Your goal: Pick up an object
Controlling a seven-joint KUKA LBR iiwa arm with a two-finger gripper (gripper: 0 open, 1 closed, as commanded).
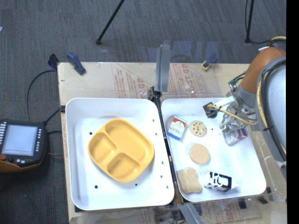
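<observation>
In the right bin point(243, 171) lie a small white, blue and red carton point(176, 128), a chocolate-chip cookie point(198, 128), a plain round tan cookie point(199, 153), a tan bread-like piece point(189, 180) and a black-and-white packet point(219, 181). My gripper point(230, 123) hangs low at the bin's right side, directly over a small purple-and-white packet point(236, 135), which it partly hides. Whether it touches the packet is unclear. The grey arm with its orange band point(261, 71) comes in from the right.
The left bin point(79, 125) holds a yellow divided plate point(121, 149). A grey post point(162, 73) stands behind the seam between the bins. Clamps sit on the bench's back edge, and a teach pendant point(21, 141) lies at the far left.
</observation>
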